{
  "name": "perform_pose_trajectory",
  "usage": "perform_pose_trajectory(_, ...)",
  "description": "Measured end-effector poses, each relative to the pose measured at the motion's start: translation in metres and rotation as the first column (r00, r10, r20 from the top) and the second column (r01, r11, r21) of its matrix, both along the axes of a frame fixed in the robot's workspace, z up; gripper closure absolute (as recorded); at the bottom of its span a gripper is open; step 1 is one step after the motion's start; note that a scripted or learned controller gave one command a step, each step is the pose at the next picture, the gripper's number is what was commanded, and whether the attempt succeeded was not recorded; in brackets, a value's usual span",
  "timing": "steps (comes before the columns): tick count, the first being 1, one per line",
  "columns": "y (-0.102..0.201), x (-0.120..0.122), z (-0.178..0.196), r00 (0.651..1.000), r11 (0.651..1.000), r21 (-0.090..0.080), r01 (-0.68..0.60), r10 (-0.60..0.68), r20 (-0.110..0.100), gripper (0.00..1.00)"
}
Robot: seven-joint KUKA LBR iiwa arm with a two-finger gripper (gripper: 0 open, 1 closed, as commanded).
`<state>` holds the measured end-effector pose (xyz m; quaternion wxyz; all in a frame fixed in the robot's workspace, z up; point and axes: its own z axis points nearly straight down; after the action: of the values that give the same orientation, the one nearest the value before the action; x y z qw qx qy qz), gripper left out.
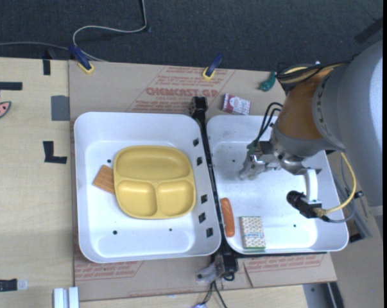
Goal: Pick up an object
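So far nothing is lifted: the gripper (pixel 252 167) sits low over the bare middle of the right bin (pixel 337 239), and whether it is open cannot be told; nothing shows in it. The likeliest objects, an orange sausage-shaped piece (pixel 228 216) and a small green box (pixel 252 231), lie near that bin's front-left corner, apart from the gripper. The left bin (pixel 84 191) holds a yellow tray (pixel 156 180).

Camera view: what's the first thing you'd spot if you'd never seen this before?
Probably the big yellow tray with three sections, sitting in the left bin on top of a brown wafer-like piece. Next, the grey-and-orange robot arm reaching into the right bin, where an orange carrot-like stick and a small green box lie near the front.
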<state>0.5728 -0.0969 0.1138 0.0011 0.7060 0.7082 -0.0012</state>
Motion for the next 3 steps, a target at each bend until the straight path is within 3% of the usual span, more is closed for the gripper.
perform_pose_trajectory(1,0.0005,-0.0003,0.0091,1.0,1.0,0.0,-0.001,0.001,-0.001,1.0)
perform_pose_trajectory(2,0.0004,-0.0003,0.009,1.0,1.0,0.0,-0.001,0.001,-0.001,0.0)
perform_pose_trajectory(3,0.0009,-0.0005,0.0181,1.0,1.0,0.0,-0.001,0.001,-0.002,1.0)
